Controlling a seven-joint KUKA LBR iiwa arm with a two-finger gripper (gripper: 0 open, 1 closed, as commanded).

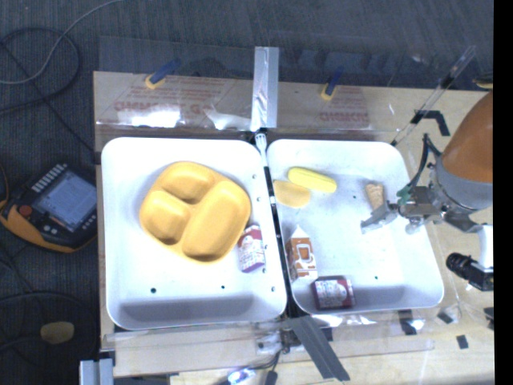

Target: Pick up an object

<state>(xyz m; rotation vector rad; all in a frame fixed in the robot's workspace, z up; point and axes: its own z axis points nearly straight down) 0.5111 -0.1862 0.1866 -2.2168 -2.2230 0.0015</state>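
Note:
My gripper (393, 222) hangs over the right side of the right bin (417, 251), open, with nothing between its fingers. A small tan block (374, 195) lies just up and left of its left fingertip (371, 220). Further left in that bin are a yellow banana-shaped piece (313, 180), a pale yellow round piece (290, 192), an orange-brown carton (301, 255) and a dark red can (332, 292). The left bin (128, 295) holds a large yellow lobed object (195, 209) and a small bottle with a red label (251, 249).
The grey arm with its orange band (473, 151) comes in from the right over the bin's rim. A ridge (272, 231) divides the two bins. A handheld controller (56, 207) lies on the floor at the left, off the bench.

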